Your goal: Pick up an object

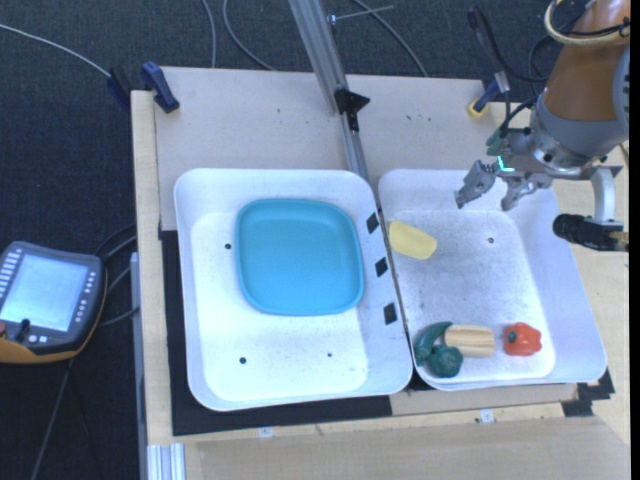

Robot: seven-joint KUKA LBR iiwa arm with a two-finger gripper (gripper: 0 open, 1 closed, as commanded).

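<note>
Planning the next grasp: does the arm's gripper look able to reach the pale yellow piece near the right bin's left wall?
Probably yes. The gripper hovers, open, over the right white bin, and nothing lies between it and the pale yellow piece, though the wall beside it may crowd one finger.

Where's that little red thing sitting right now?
The red pepper-like toy lies in the right bin, at its near right corner, just right of a tan block and a green toy.

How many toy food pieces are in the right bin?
4: a yellow piece near the bin's upper left, and a green one, a tan one and a red one along the front edge.
</note>
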